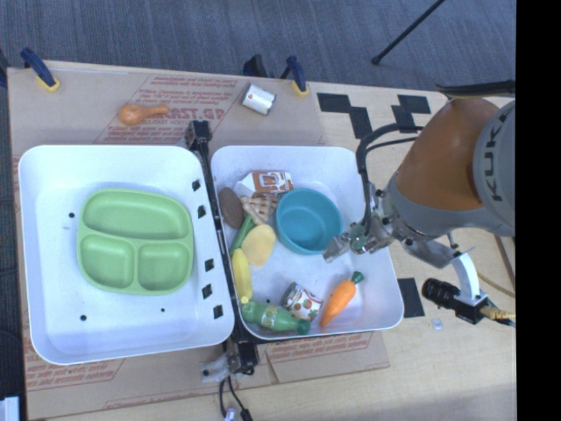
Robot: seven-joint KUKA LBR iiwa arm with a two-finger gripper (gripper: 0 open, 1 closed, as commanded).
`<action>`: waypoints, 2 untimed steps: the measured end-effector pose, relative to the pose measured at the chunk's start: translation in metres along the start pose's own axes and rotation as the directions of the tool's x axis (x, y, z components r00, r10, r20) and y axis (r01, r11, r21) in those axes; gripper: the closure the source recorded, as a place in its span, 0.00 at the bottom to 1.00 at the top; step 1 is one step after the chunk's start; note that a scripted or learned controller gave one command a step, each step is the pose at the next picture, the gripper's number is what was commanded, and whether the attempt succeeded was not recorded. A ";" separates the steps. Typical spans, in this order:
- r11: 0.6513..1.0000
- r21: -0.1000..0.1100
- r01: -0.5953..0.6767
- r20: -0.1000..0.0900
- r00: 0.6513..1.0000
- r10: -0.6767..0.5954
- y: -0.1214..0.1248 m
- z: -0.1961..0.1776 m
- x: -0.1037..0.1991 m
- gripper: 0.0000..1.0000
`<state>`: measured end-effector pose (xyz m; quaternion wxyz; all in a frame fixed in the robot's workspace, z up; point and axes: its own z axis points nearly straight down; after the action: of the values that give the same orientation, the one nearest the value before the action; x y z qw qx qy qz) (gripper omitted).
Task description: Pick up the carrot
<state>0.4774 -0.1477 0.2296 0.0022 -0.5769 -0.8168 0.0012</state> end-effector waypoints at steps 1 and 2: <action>0.993 0.009 0.119 -0.009 0.993 -0.118 -0.014 0.129 -0.028 0.00; 0.992 0.005 0.129 -0.006 0.992 -0.129 -0.011 0.116 -0.028 1.00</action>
<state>0.4759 -0.1782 0.1138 0.0063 -0.5230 -0.8523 0.0017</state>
